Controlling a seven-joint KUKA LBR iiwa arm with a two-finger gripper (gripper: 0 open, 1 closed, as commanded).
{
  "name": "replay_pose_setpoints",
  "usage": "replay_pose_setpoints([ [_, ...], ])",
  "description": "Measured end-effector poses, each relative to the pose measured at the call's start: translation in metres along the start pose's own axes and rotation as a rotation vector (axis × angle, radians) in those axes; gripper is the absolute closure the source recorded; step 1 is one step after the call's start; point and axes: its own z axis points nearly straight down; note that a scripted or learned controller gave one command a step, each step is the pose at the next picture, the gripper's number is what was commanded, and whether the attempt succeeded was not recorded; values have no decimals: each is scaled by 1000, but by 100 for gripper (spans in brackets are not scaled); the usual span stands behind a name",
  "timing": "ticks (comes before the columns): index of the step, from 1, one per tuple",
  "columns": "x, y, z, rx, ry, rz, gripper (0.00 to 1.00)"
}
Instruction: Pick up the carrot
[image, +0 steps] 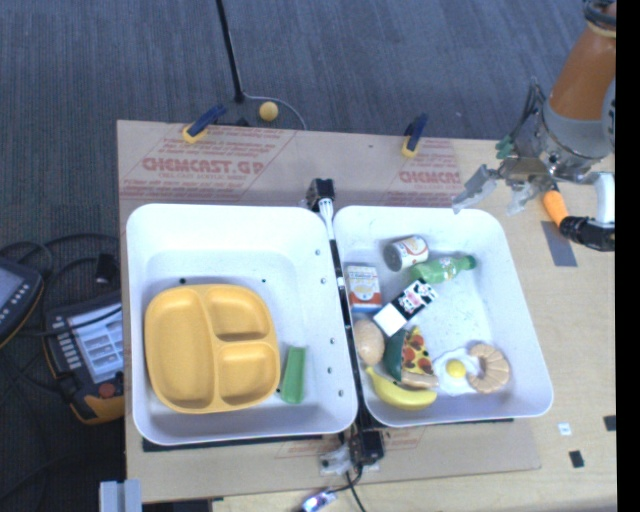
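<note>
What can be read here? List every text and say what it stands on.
"CHEMCAST GP", red print on the board behind the left bin.
The same red print on the board behind the right bin: too blurred to read.
Carton, can: labels too small to read.

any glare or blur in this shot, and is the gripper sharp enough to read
Camera view: even, soft lighting with faint shadows inside the white bins; mild glare on their rims; the small items in the right bin are low-resolution and soft; the gripper near the top right is small and slightly blurred, so its detail is hard to read.
</note>
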Motion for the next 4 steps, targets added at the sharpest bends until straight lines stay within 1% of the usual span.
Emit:
replay_pose_setpoints([
  [1, 74, -69, 107, 4, 2, -26, 0],
  [2, 143, -140, 57, 3, 1, 350, 0],
  [3, 104, -166, 146, -5, 1, 414, 0],
  [4, 83, -179, 151, -13, 2, 65, 0],
])
